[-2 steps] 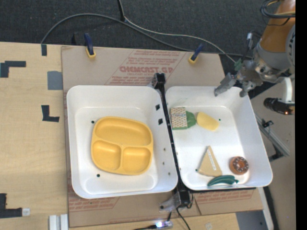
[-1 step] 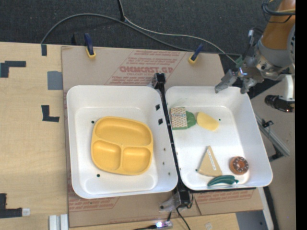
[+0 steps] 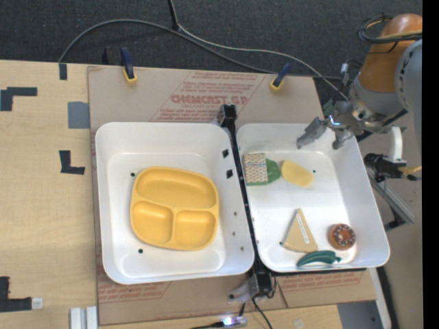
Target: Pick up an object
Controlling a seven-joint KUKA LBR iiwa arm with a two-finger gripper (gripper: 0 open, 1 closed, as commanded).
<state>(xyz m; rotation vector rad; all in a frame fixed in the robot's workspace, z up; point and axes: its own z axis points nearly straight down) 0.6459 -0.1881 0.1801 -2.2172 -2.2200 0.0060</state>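
Observation:
My gripper (image 3: 322, 135) hangs over the far right corner of the right bin (image 3: 360, 177), its two fingers spread open with nothing between them. Below and left of it in that bin lie a yellow lemon-shaped piece (image 3: 297, 173), a checkered patch with a green leaf (image 3: 258, 169), a tan wedge (image 3: 300, 232), a brown donut (image 3: 341, 236) and a green pepper (image 3: 317, 258). The nearest item, the yellow piece, lies apart from the fingers.
The left bin (image 3: 110, 184) holds a yellow divided plate (image 3: 175, 208). A black divider clip (image 3: 228, 117) sits between the bins at the far rim. Cables run across the dark floor behind the cardboard base (image 3: 206, 94).

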